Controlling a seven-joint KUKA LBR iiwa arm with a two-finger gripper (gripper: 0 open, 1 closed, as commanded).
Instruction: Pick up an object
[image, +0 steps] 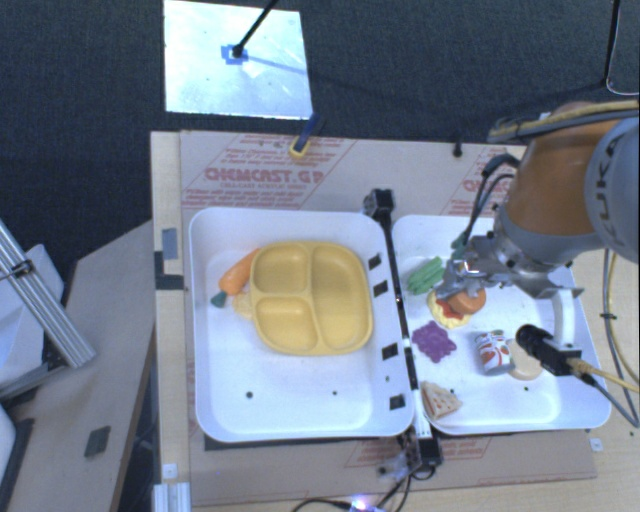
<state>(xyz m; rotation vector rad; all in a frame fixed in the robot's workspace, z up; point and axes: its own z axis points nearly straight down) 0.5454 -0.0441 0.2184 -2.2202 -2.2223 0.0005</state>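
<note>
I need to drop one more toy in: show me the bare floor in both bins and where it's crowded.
Left bin: bare strip along the near edge, below the yellow tray. Right bin: small patch between the sandwich wedge and the can. Crowded around the gripper, over the burger, beside the grapes.

yellow tray (305, 300) | orange carrot (238, 271) | purple grapes (434, 341) | white bins (300, 410)
</note>
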